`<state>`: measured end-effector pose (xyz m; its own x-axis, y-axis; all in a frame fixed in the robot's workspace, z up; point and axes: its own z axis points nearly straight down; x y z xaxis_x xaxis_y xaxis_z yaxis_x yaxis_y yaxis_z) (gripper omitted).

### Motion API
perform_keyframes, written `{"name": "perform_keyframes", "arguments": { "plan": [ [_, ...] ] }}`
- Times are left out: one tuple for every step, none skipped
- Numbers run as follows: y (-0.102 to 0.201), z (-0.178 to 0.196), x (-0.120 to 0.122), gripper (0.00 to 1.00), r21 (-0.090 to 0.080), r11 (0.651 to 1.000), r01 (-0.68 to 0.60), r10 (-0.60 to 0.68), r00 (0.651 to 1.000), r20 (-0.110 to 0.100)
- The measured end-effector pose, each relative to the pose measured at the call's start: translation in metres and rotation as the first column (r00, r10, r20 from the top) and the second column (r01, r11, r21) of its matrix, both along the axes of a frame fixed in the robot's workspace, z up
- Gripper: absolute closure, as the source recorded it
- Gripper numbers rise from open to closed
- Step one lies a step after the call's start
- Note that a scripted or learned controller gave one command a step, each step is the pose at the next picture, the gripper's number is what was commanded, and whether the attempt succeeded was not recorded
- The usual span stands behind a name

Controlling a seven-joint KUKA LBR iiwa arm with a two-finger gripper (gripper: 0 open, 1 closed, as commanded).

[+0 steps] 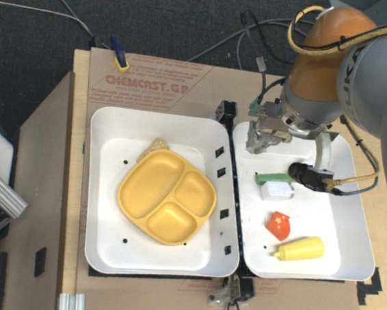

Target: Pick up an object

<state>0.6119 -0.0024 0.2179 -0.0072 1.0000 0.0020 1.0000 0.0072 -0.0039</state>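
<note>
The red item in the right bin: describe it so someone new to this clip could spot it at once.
Start at the right white bin, beneath the arm. Below the small white block and just above-left of the yellow mustard bottle lies a red strawberry-like toy. It is the one red thing in the bin.

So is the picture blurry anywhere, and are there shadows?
In the camera view the yellow divided plate, red toy and mustard bottle look sharp; the end effector is slightly soft. Soft shadows sit beneath the plate and arm; the white bins are bright, without harsh glare.
</note>
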Motion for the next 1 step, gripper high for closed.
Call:
{"name": "perform_keyframes", "arguments": {
  "plan": [
    [0.0590, 0.0028, -0.0015, 1.00, 0.000, 1.000, -0.001, 0.001, 1.000, 0.000]
  ]
}}
